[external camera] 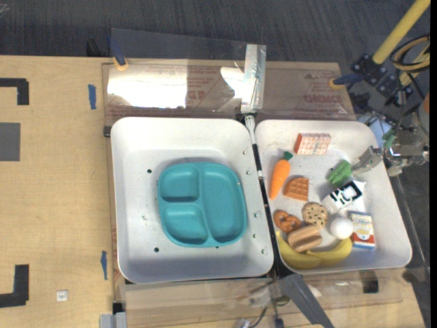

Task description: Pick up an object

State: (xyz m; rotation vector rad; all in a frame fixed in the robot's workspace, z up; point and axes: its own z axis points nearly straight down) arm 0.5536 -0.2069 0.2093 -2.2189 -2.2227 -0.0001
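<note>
A: Looking at the right-hand shallow white bin [399, 241], what lies in it?
B: An orange toy carrot [280, 177] at nine o'clock, a pink wafer block [312, 143] at twelve, a yellow banana [315, 255] at six with a hot dog [304, 238] on it, and a white egg [339, 227] beside a small milk carton [362, 229].
A: And the gripper [374, 154]?
B: At three o'clock of that bin, near a green leafy toy [339, 172]; I cannot tell its state.
A: The left bin [130, 183]?
B: It holds a teal divided tray [202, 204].
</note>
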